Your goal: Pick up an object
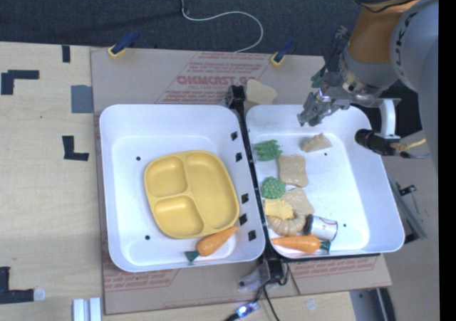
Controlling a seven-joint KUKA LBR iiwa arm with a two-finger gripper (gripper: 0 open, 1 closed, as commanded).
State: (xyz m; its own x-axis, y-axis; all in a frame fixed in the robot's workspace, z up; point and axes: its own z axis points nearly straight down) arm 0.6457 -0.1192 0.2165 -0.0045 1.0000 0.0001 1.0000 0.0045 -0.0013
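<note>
Camera view: arm (388, 24) slants down; jaws (311, 116) seemingly above right bin (370, 170).

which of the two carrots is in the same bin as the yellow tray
The carrot at the near edge of the left bin, just below the yellow tray. The other carrot lies in the right bin, beside a metal cup.

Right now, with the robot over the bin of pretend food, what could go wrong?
1. The gripper hangs above the far end of the right bin, near the tan piece; if it drops slightly off, it may hit bare bin floor.
2. Nearer the front, the broccoli, yellow piece and carrot are crowded together, so a grab there could catch two things or push some aside.
</note>
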